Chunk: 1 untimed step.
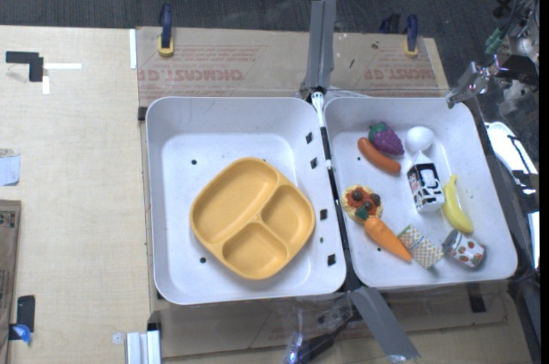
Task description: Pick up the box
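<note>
Lying in the right bin (480,149), the box (421,247); end effector (491,77) state: cannot tell.

You see two smooth, glossy white plastic bins (163,182), a matt yellow plastic tray (251,218), and a printed paper box (419,245) at 4 o'clock.

The box (419,245) lies hemmed in, with the carrot (388,239) touching its left and the can (464,251) just right. Above it, open floor lies between the bottle (424,184) and banana (456,207).
</note>
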{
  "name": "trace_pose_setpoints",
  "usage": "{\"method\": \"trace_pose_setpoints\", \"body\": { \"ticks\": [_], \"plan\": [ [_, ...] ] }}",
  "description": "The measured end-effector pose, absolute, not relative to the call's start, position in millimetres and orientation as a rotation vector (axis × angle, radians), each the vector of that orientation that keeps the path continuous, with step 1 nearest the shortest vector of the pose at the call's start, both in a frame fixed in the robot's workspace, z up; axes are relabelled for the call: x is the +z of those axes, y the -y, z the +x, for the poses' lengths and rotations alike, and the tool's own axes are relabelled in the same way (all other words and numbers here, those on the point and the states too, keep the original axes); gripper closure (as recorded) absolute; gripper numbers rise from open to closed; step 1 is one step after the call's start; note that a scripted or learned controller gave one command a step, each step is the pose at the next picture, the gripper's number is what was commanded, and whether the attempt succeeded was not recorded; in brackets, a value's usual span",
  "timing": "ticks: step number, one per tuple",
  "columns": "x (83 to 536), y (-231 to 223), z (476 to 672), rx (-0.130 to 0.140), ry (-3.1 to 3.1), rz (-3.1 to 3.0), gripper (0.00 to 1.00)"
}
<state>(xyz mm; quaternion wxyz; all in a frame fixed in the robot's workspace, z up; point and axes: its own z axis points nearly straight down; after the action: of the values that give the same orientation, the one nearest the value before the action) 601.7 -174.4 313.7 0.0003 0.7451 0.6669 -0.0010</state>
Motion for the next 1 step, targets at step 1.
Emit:
{"method": "trace_pose_setpoints", "body": {
  "ticks": [1],
  "plan": [
    [236.1, 220.0, 539.3, -0.006, -1.911, 2.495, 0.00]
  ]
}}
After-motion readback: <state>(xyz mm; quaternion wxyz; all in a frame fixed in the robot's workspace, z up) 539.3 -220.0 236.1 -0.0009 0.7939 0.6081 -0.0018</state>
